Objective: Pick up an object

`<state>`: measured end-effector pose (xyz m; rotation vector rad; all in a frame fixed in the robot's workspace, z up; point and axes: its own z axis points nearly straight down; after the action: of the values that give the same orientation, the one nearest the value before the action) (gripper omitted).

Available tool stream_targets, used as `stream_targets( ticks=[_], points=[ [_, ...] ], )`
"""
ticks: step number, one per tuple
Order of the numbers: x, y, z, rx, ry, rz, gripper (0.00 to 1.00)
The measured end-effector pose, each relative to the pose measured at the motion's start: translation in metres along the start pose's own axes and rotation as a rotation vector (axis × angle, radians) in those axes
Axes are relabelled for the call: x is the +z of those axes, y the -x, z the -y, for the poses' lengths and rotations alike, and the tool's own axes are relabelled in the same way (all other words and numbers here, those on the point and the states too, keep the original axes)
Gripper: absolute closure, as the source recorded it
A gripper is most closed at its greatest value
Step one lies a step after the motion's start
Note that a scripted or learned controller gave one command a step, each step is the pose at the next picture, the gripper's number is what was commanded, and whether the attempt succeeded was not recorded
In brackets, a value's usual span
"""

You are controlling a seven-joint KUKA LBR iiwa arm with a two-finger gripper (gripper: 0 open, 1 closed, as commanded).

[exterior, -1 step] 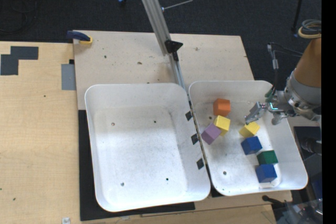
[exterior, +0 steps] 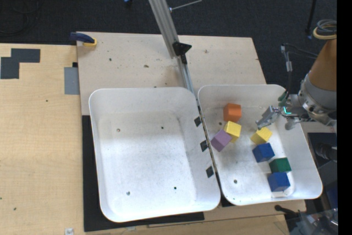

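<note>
Yellow block (exterior: 263, 135) near bin's (exterior: 308, 187) right edge: light, rigid, smooth; grip flat opposite sides. Gripper (exterior: 273, 115) above; jaws' state unclear.

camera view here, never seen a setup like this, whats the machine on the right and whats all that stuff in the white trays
This is one camera fixed above a bench, looking down at a slant. The machine on the right is a robot arm; its gripper is the grasping part, hanging over the right bin. That bin holds small blocks: an orange block, two yellow blocks, a purple block, two blue blocks and a green block. The left bin sits beside it. I see no block between the gripper's fingers.
</note>
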<state>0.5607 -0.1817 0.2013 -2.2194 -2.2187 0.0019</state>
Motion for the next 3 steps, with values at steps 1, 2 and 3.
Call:
stream_targets(
  ticks=[1,2,3],
  points=[
    [0.045,0.002,0.005,0.000,-0.005,-0.001,0.00],
    [0.099,-0.006,0.000,-0.001,-0.005,-0.001,0.00],
    [0.110,-0.005,-0.001,0.001,0.002,0.002,0.00]
  ],
)
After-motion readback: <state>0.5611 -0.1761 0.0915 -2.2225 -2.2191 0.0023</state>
